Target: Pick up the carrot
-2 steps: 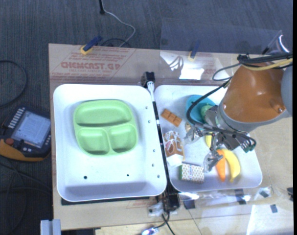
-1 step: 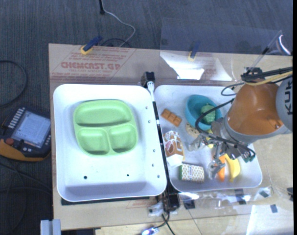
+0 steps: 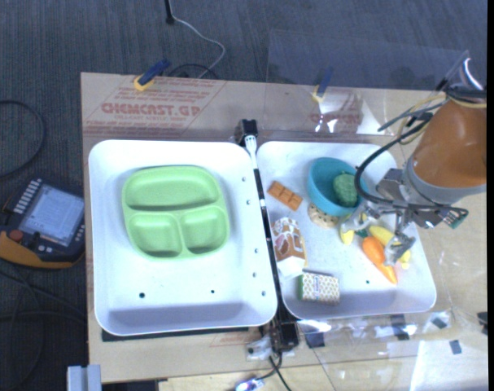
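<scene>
1. Left bin [image 3: 108, 300]: holds a green divided tray [image 3: 177, 210].
2. Right bin [image 3: 352, 304]: holds a blue bowl [image 3: 326, 187], snack packets, a patterned box [image 3: 319, 287], yellow pieces, the carrot [image 3: 378, 258].
3. Carrot: lying near the right wall, just below the gripper [image 3: 399, 236], yellow pieces crowding alongside.
4. Fingers: open or closed, cannot tell.

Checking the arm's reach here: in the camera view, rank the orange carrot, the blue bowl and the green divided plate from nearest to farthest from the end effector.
1. Orange carrot, right bin, just below the end effector.
2. Blue bowl, same bin, up-left.
3. Green divided plate, left bin.
</scene>
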`<state>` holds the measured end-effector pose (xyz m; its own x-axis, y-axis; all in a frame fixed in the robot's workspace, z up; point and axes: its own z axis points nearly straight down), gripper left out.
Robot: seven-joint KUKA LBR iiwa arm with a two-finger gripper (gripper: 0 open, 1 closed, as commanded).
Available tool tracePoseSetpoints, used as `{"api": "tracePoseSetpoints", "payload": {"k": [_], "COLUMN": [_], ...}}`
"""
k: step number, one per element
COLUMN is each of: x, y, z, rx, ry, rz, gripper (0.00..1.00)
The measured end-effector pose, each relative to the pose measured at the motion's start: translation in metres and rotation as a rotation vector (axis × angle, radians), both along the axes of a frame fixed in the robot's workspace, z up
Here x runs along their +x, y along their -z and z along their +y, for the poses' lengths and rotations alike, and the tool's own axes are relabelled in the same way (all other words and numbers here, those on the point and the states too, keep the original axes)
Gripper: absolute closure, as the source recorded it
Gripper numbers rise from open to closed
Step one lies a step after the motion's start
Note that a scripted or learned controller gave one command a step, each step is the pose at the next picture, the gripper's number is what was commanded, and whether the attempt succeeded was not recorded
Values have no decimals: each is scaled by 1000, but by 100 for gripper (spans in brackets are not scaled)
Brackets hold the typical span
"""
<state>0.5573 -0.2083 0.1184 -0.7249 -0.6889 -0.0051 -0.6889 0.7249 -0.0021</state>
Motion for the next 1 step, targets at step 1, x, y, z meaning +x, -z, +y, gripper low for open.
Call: {"api": "tracePoseSetpoints", "payload": {"k": [1], "x": [-45], "y": [27], "z": [17], "rx": [-4], "ry": [66], "rz": [-15], "gripper": [0]}}
